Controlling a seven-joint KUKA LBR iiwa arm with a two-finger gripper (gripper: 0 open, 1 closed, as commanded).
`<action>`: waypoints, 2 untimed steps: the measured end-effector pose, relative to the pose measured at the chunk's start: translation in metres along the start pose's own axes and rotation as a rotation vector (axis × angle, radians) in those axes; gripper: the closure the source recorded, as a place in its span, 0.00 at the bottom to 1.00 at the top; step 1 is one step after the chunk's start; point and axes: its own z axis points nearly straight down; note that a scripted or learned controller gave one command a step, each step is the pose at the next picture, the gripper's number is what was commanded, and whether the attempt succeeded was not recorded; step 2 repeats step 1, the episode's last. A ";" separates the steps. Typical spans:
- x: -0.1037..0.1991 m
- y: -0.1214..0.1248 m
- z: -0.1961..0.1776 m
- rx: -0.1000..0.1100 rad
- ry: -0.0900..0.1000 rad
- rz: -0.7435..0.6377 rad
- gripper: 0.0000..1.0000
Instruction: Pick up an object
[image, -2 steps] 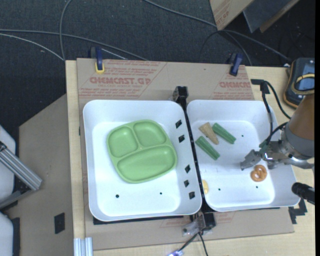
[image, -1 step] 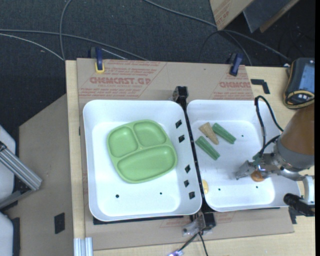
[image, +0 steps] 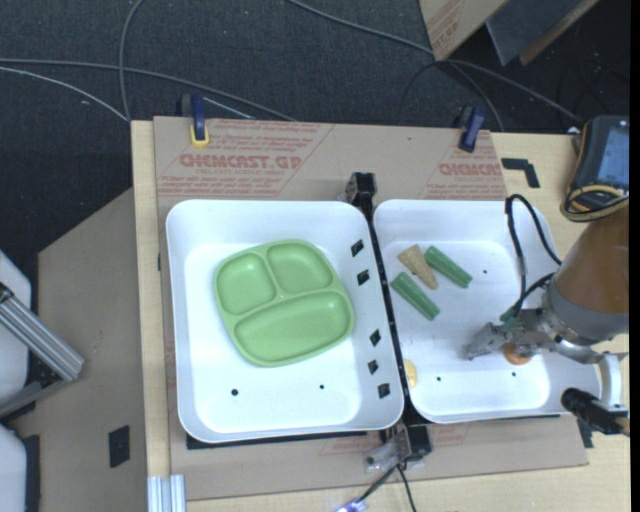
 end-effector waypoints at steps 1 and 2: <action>-0.002 0.001 -0.011 -0.005 -0.005 0.002 1.00; -0.002 0.001 -0.011 -0.005 -0.005 0.002 1.00</action>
